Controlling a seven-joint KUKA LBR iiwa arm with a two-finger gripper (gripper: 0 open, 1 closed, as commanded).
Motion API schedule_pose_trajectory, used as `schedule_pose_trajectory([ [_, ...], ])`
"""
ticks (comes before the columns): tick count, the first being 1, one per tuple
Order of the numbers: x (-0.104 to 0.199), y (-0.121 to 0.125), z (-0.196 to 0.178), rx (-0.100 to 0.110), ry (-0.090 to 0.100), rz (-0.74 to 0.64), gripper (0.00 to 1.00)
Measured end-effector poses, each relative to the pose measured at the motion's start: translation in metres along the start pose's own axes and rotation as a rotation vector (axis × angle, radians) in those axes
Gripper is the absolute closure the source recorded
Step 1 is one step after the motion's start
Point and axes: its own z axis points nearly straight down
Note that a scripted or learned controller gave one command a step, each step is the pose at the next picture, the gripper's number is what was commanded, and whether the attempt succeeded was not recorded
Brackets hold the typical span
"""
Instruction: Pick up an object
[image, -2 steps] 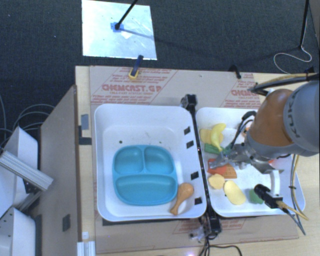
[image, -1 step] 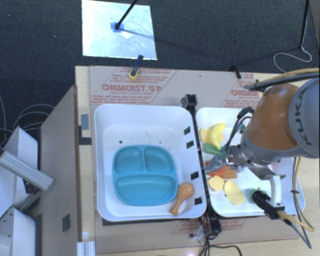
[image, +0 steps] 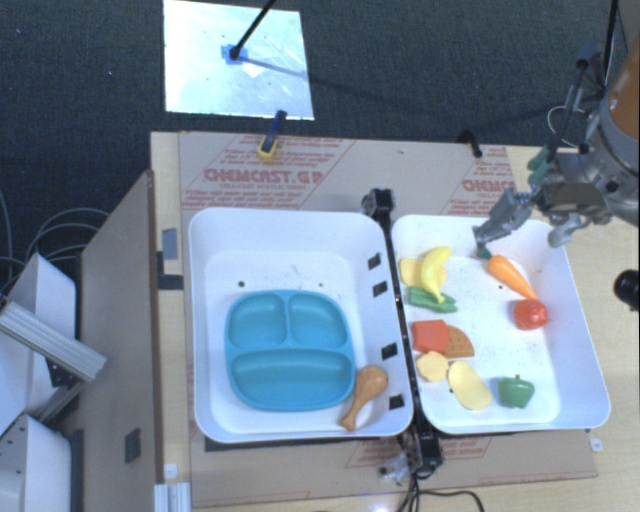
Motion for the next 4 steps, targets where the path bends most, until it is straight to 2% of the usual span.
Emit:
schedule_pose_trajectory([
  [1, 0.117, 0.031, -0.081, 0.008, 0.004, -0.009, 0.00],
  [2, 0.207, 0.000, -0.076, 0.020, 0.002, -0.007, 0.00],
  [3, 0.201, 0.002, -0.088, 0.017, 0.001, -0.001, 1.00],
  [4, 0.201, 0.002, -0.087, 0.017, 0.001, -0.001, 0.00],
])
